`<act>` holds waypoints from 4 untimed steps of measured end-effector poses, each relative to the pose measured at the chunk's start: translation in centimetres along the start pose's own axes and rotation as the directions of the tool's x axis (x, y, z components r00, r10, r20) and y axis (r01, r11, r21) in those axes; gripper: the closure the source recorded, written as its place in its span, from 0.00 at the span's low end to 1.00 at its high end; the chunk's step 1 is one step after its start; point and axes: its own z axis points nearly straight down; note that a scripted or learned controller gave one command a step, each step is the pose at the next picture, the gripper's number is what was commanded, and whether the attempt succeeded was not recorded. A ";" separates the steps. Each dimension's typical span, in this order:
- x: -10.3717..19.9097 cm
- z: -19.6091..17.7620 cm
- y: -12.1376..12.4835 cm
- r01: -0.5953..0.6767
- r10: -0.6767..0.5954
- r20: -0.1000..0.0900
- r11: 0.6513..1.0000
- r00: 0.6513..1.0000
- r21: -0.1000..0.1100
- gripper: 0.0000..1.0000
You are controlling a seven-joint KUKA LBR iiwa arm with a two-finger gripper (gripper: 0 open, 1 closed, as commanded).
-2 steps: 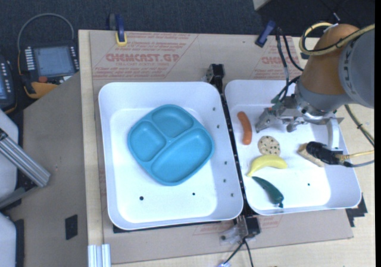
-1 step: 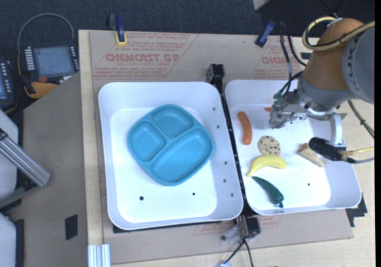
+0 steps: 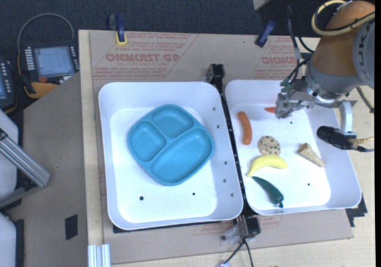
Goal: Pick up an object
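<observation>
My gripper (image 3: 284, 109) hangs low over the far part of the right bin (image 3: 345, 191), reaching in from the right. A small orange-red piece (image 3: 270, 109) peeks out just left of it, touching or nearly so. Further into the bin lie an orange sausage (image 3: 244, 127), a round speckled cookie (image 3: 268, 145), a yellow banana (image 3: 267, 164), a dark green pepper (image 3: 269, 190) and a tan wedge of bread (image 3: 311, 154). The gripper's body hides what lies beneath it.
The left bin (image 3: 113, 158) holds a blue divided plate (image 3: 171, 143). A black divider bar (image 3: 229, 140) runs between the bins. A black cable connector (image 3: 335, 136) hangs over the right bin's right side. A small screen (image 3: 52, 61) sits off the bench at far left.
</observation>
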 end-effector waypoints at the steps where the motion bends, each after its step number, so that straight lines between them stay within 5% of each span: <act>1: 0.9 -5.0 0.7 0.001 -0.001 0.000 1.000 1.000 -0.001 1.00; 2: 0.9 -9.7 0.8 0.001 -0.001 0.000 1.000 1.000 0.000 1.00; 4: 11.7 -8.9 1.5 0.003 -0.003 -0.002 1.000 1.000 0.004 1.00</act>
